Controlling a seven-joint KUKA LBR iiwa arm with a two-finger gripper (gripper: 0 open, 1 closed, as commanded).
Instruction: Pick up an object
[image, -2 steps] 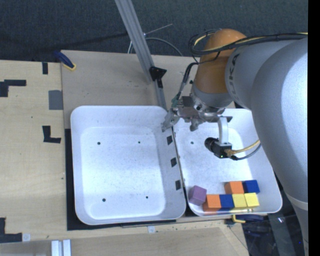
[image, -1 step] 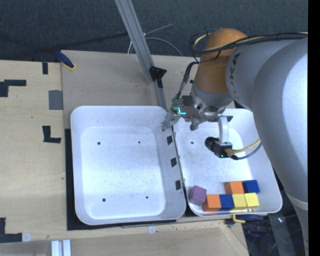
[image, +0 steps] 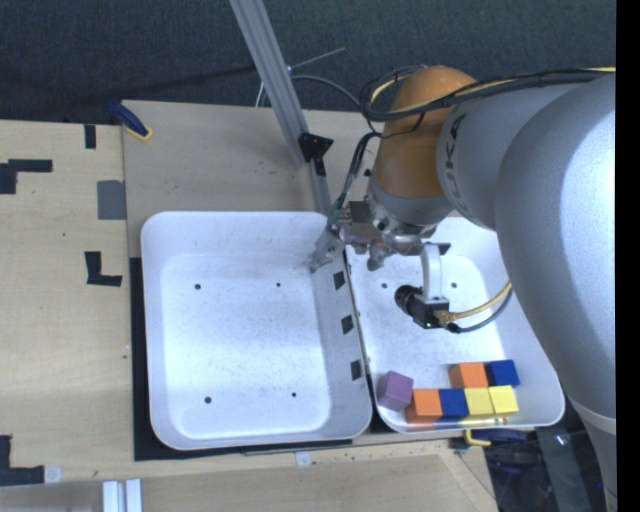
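Several small blocks lie in the near corner of the right bin: a purple block, an orange block, a blue block, two yellow blocks, and behind them another orange block and blue block. My gripper hangs over the far end of the rims where the two bins meet, well behind the blocks. Its fingers are spread open, one towards the left bin and one over the right bin, with nothing between them.
The left bin is a shallow white tray on the tan bench. A slanted metal pole rises behind the bins. A black unit with a yellow cable hangs below the wrist over the right bin. The large grey arm covers the right side.
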